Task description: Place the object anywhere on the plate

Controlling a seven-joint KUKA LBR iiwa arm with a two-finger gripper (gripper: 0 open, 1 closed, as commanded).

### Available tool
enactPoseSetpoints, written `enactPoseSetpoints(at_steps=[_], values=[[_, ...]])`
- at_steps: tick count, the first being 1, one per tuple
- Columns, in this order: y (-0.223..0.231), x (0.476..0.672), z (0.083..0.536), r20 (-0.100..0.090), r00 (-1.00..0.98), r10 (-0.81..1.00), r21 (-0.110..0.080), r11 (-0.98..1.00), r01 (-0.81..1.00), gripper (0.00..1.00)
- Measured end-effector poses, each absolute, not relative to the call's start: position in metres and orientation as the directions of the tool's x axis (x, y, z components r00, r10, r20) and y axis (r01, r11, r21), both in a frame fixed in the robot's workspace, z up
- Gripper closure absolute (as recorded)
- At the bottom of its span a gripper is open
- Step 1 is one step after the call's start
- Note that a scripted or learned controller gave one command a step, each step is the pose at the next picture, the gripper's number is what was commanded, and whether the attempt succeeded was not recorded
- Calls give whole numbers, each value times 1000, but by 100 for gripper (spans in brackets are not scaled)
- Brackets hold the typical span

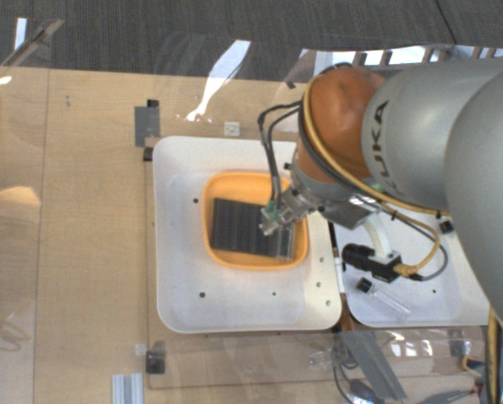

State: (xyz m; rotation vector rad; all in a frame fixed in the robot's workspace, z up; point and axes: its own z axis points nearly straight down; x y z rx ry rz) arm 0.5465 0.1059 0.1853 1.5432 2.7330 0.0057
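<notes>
Right now the grey arm with its orange band reaches in from three o'clock and ends over the left shallow white plastic bin. At that bin's centre sits a rounded-square orange plate, and on the plate lies a flat dark ribbed rectangular object that covers most of the plate's inside. The two-finger gripper hangs at the object's three o'clock edge, just above or touching it; whether it is parted or closed cannot be told at this slant. Black and yellow cables trail from the wrist across the right white bin toward four o'clock.
</notes>
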Motion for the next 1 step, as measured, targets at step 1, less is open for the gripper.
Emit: enactPoseSetpoints(at_steps=[1], values=[[106,547,185,-1,-516,857,5,516,857,0]])
